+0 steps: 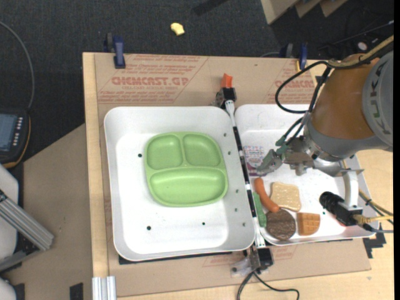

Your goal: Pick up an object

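While the left bin (125, 167) holds a green divided plate (185, 169), the right bin (262, 120) holds toy foods (285, 195); the surface (150, 80) reads "CHEMCAST GP"; claw (272, 161) state unclear.

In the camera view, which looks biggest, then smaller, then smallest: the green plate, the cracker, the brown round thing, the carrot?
1. Green plate, by far the biggest.
2. Cracker and brown round thing: too alike to rank.
3. Carrot, thinnest, looks smallest.

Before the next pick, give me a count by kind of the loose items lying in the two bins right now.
Green divided plate, left bin: 1
Orange carrot-like stick, right bin: 1
Tan bread-like slice: 1
Brown round patty-like disc: 1
Small orange-brown waffle-like piece: 1
Total: 5
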Motion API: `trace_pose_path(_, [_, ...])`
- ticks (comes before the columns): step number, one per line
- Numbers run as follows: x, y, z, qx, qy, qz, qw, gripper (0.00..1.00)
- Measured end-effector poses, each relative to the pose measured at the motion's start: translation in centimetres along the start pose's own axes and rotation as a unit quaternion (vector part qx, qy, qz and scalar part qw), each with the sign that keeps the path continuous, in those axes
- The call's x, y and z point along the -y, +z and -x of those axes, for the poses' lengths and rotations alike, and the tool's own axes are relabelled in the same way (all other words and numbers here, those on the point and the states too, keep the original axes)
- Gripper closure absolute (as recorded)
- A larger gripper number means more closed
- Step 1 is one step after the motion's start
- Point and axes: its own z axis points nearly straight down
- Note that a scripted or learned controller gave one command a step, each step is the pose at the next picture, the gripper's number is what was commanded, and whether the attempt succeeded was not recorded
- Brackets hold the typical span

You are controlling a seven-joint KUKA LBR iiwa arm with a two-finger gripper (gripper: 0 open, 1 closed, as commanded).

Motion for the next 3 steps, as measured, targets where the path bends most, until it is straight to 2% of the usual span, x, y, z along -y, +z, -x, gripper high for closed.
trace_pose_path(1, [-7.4, 1.4, 6.6, 0.003, 0.002, 0.003, 1.0000, 0.00])
trace_pose_path(2, [1.4, 10.3, 14.4, -0.001, 0.006, -0.003, 1.0000, 0.00])
trace_pose_path(3, [-7.8, 9.8, 12.5, 0.001, -0.003, 0.004, 1.0000, 0.00])
